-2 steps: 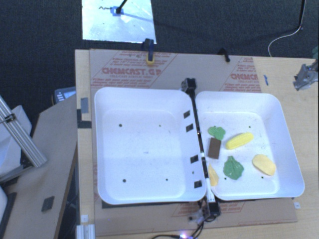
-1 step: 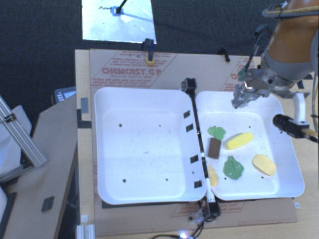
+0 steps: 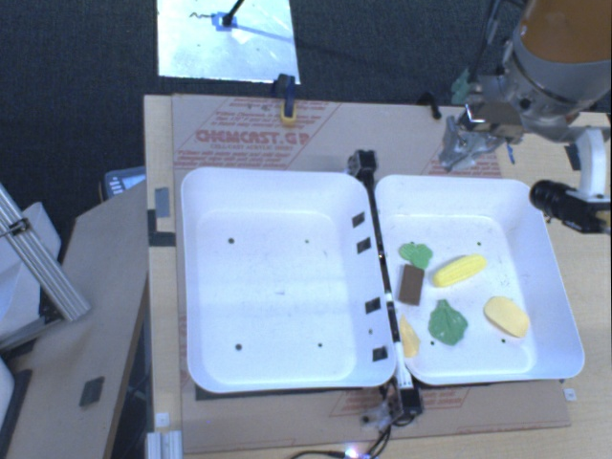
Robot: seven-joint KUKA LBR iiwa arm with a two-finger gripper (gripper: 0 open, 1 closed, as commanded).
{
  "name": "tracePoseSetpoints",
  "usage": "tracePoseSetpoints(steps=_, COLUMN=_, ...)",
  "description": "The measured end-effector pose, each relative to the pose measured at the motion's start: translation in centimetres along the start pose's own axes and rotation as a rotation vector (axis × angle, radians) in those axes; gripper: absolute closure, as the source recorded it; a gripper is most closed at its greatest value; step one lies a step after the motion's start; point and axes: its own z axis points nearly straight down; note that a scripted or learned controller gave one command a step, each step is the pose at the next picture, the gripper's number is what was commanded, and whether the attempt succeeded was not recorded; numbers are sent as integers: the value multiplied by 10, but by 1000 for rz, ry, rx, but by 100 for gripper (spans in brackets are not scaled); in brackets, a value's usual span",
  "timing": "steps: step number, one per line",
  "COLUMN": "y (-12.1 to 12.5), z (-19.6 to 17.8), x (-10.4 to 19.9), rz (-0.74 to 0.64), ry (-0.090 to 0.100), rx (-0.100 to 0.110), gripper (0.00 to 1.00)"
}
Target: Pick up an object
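The right bin [image 3: 535,256] holds several small toys: a yellow corn cob [image 3: 459,271], a brown block [image 3: 411,284], a small green leafy piece [image 3: 415,253], a larger green leafy piece [image 3: 447,322], a yellow lemon-like piece [image 3: 506,316] and a pale yellow piece [image 3: 408,337] by the divider. My gripper [image 3: 465,149] hangs above the far edge of the right bin, well clear of the toys, with nothing visible between its fingers.
The left bin [image 3: 273,275] lies beside the right one, joined by a black clipped divider [image 3: 378,256]. A shiny metal sheet [image 3: 228,27] lies beyond the bench. A black fixture [image 3: 569,207] sticks in at the right bin's far right corner.
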Motion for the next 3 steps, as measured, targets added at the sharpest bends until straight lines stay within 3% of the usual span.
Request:
tracePoseSetpoints(steps=1, y=49, z=19, x=-44, rz=14, ry=-5, rx=13, gripper=100)
tracePoseSetpoints(steps=2, y=34, z=115, x=24, rz=2, ry=0, rx=26, gripper=100)
tracePoseSetpoints(steps=3, y=1, z=27, x=104, rz=-1, ry=3, rx=7, gripper=100)
